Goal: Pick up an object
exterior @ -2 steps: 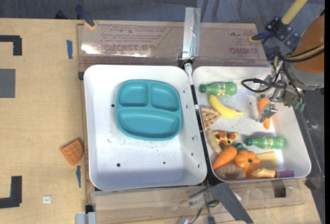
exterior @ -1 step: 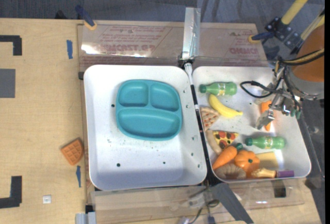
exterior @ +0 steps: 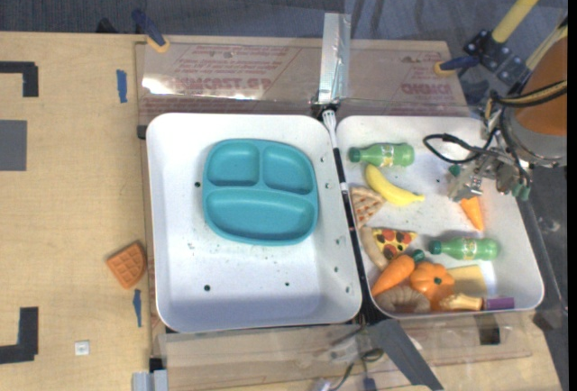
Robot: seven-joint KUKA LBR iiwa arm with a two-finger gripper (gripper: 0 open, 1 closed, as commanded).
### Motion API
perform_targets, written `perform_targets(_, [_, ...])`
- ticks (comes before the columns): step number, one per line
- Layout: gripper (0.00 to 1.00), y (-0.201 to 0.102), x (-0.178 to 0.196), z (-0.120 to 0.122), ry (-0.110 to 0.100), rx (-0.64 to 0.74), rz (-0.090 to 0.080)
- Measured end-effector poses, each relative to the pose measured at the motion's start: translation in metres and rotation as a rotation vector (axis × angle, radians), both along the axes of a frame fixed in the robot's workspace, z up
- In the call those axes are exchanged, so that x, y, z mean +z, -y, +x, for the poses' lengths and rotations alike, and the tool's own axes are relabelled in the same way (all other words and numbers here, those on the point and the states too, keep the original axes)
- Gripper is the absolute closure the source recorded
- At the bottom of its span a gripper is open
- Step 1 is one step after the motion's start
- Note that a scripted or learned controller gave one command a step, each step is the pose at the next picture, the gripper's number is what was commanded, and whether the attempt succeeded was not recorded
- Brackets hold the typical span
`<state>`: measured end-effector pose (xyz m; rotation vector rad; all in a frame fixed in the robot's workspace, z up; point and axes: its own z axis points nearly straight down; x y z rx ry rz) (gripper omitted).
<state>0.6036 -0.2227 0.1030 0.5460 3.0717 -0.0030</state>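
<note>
Orange marked the spot that mattered in the camera view: a small orange carrot piece (exterior: 472, 213) lay on the floor of the right bin (exterior: 532, 265), near its far right wall, and the gripper (exterior: 475, 185) hung just above it, at the end of the arm's orange-banded wrist. Cables and bracketry crowded the tool, so whether the pincer stood apart or together could not be told, and nothing could be seen caught in it.

Elsewhere in that bin lay a yellow banana (exterior: 391, 187), a green bottle (exterior: 382, 154) toward the back, a second green bottle (exterior: 464, 248) nearer the front, a pizza slice (exterior: 394, 241), and a heap of orange toy vegetables (exterior: 413, 275) in the front corner. The left bin (exterior: 171, 227) carried a teal divided plate (exterior: 261, 190).

As a target, the carrot piece looked like light, stiff moulded plastic, probably smooth and inclined to squirt out of a pinch because of its taper. Taking it across the thicker end seemed the safer hold. It lay apart from the other toys, leaving room to close on it.
</note>
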Motion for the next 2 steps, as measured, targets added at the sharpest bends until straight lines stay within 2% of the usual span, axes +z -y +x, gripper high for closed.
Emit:
perform_targets(1, [0.0,0.0,-0.001,0.0,-0.001,0.0,0.001])
perform_targets(2, [0.0,-0.008,-0.015,-0.029,-0.011,-0.164,0.006])
